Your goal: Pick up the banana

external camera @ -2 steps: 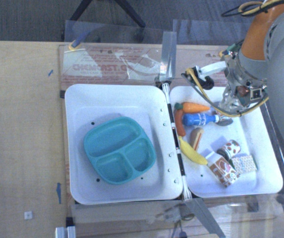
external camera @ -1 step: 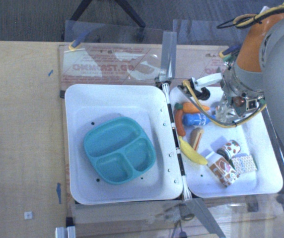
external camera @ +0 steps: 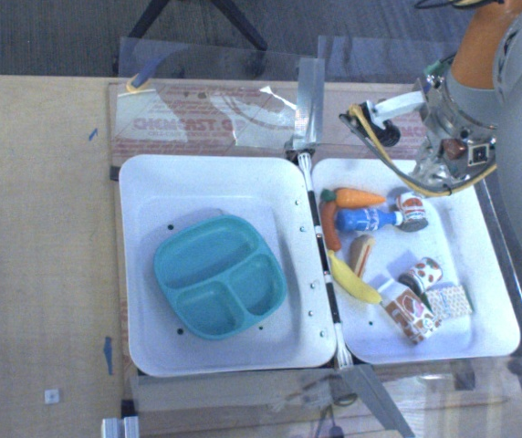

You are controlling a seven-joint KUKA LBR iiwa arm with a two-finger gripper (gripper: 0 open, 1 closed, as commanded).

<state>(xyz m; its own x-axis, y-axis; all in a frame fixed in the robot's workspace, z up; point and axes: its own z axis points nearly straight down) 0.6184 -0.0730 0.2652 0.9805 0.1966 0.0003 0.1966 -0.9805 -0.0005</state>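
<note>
The yellow banana lies in the right bin, close to its left wall, pointing from upper left to lower right. My gripper hangs over the bin's far right part, above and to the right of the banana and well apart from it. A small round can sits just below the gripper. Nothing shows held in the gripper.
Around the banana lie two orange carrots, a blue bottle, a brown-and-red piece, a patterned can and two patterned boxes. The left bin holds a teal divided plate.
</note>
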